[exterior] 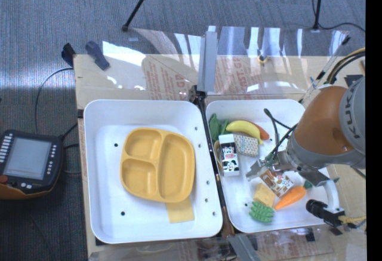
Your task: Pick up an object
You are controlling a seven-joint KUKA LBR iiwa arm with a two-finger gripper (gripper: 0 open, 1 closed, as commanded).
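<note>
While the gripper [262, 169] is being held low over the right bin [293, 106], its metal fingers are being pointed toward the bin's middle, just beside a small printed snack packet [277, 182]. Whether those fingers are parted or closed cannot be told from this slant, and nothing is being seen between them, so no grasp is being claimed. Behind the gripper, the orange band [321, 122] and grey body of the arm are being extended in from the right, covering the bin's far corner.

Closest to the gripper, the packet is being flanked by a yellow cheese wedge [263, 195] and a toy carrot [290, 197], with a green ridged toy [261, 212] lying just below the wedge. Further left, a small milk carton with cow markings [228, 158] is lying near the dividing wall, beside a beige cracker-like block [246, 145], a toy banana [243, 128] and a green leafy piece [216, 128]. In the left bin [95, 134], a yellow sectioned tray [158, 164] is resting over a pale yellow flat sheet [180, 212], well apart from the gripper.

The step in hand is being judged as the approach or descent onto a target, most likely the packet or the cheese wedge. For the next move, the fingers are probably needing to be centred over one item alone, since the crowding neighbours are risking a blocked or glancing closure.
</note>
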